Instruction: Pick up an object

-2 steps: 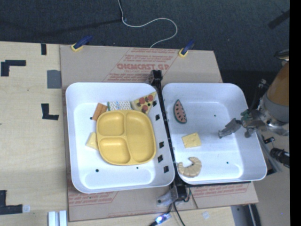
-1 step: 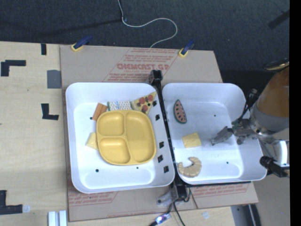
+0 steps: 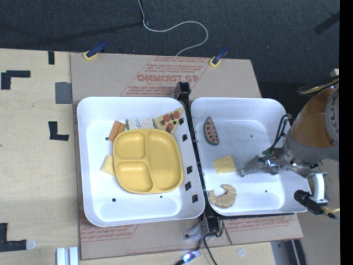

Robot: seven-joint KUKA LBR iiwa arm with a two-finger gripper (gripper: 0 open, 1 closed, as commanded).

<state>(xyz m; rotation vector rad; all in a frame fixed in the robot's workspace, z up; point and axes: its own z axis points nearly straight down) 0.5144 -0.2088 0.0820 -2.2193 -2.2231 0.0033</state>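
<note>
In the right bin (image 3: 248,106) lie three toy foods: a watermelon slice (image 3: 211,131) near the left wall, a flat yellow cheese square (image 3: 224,164) in the middle, and a tan croissant (image 3: 223,195) by the front wall. My gripper (image 3: 246,169) hangs low over the right bin's floor, just right of the cheese square and pointing toward it. It is apart from the cheese, with a small gap between them. I see nothing held by it.
The left bin (image 3: 91,148) holds a yellow divided plate (image 3: 148,160). A pizza slice (image 3: 170,119), an orange stick (image 3: 116,130) and other small pieces lie along the plate's far edge. The grey arm with its orange band (image 3: 315,120) stands over the right bin's right wall.
</note>
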